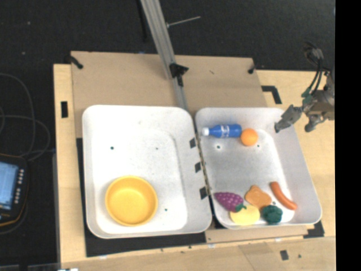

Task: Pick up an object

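Hovering over the right bin's far corner, pincer spread open and bare, near orange ball and blue bottle.

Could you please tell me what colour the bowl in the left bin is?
The bowl is yellow, as the camera view shows.

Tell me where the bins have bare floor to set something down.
Left white bin: all free except the yellow round bowl front-left. Right white bin: free middle, between the blue plastic bottle and the crowded toy food cluster.
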Controlling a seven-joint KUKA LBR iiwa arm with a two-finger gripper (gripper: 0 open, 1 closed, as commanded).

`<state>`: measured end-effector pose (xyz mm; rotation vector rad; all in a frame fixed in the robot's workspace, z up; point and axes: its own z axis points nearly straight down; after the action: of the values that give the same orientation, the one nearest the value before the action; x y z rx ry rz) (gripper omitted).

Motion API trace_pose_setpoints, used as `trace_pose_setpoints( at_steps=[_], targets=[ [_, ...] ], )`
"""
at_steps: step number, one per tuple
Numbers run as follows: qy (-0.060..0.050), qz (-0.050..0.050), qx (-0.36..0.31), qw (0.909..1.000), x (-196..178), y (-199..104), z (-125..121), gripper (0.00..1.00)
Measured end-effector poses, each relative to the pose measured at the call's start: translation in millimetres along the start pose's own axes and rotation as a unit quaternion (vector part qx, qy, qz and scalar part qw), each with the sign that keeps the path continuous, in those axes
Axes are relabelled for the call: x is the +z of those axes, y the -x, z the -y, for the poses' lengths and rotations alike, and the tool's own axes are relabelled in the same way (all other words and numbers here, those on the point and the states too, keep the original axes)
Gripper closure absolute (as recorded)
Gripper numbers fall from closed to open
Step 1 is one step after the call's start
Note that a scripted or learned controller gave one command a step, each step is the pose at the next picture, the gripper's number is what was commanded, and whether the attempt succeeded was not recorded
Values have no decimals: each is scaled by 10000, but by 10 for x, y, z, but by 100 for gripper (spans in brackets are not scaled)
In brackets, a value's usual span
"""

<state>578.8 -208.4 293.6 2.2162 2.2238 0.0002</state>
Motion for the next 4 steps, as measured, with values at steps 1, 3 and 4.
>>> trace_pose_setpoints(
  at_steps=[1, 3, 4],
  targets=[
    [-1, 3, -3, 10000, 0, 1, 0, 0],
    [-31, 1, 21, 10000, 1207, 110, 19, 0],
    [-30, -2, 24, 10000, 1823, 104, -22, 0]
  ],
)
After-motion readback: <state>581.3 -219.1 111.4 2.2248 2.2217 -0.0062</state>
